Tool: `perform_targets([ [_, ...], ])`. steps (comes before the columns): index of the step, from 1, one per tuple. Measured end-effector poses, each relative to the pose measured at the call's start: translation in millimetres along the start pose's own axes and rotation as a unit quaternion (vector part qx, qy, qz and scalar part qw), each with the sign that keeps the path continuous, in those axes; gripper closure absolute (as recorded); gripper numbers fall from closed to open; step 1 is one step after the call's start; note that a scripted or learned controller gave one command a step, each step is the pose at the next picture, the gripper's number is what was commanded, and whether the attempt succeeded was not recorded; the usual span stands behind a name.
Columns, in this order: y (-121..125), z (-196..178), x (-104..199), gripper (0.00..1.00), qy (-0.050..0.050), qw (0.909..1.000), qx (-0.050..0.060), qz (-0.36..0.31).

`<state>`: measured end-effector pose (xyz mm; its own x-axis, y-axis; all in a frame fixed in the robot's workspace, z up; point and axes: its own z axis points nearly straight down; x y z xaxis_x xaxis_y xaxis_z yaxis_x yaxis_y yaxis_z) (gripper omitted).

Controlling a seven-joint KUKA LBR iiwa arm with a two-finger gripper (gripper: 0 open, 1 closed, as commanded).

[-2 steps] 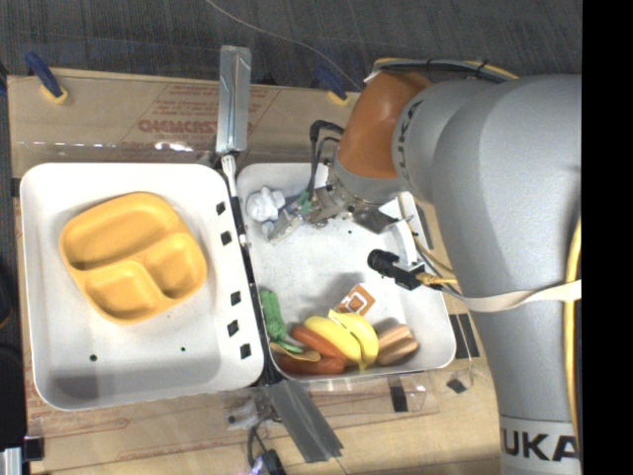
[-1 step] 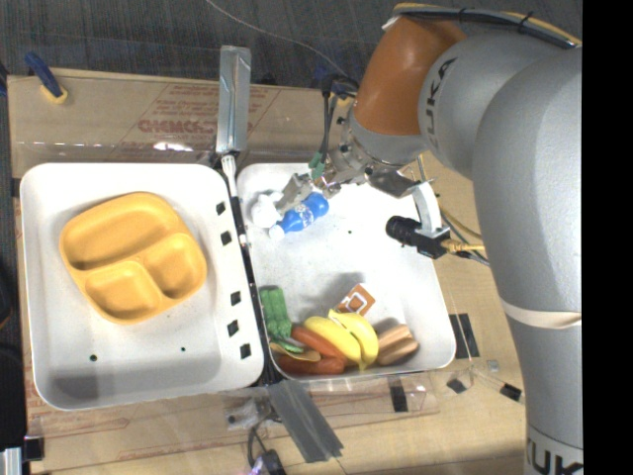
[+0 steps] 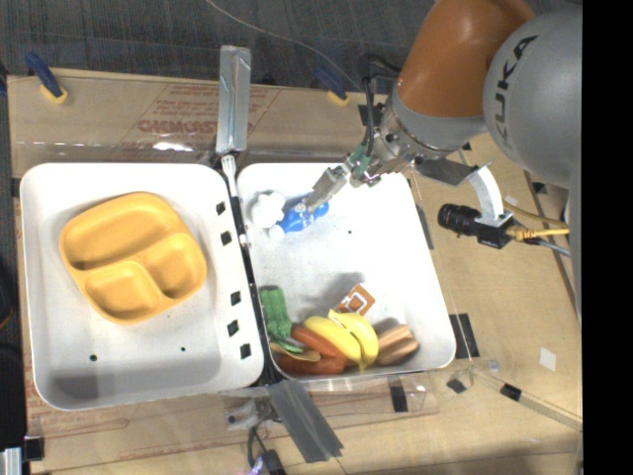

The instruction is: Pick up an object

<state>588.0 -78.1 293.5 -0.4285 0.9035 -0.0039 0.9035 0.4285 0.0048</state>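
End effector [image 3: 315, 204] is down in the right bin [image 3: 420, 265] at about 11 o'clock, right on a small blue-and-white object [image 3: 295, 218] — can't tell how it's set. Toy food pile [image 3: 336, 339] sits at 6 o'clock; yellow tray [image 3: 134, 255] fills the left bin [image 3: 40, 265].

Even, bright overhead light fills my bench. The white bins [image 3: 425, 265] glare slightly, with soft shadows along their near walls. Focus is mildly soft throughout.
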Motion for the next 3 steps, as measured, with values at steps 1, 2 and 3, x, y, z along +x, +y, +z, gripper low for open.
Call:
perform_targets([
  [1, -40, 129, -22, 0.0, 0.004, 0.9998, 0.007, 0.019],
  [2, 31, 192, -69, 0.0, 0.002, 0.9996, 0.007, 0.028],
  [3, 32, 181, -72, 1.0, -0.002, 0.9996, 0.006, 0.026],
])
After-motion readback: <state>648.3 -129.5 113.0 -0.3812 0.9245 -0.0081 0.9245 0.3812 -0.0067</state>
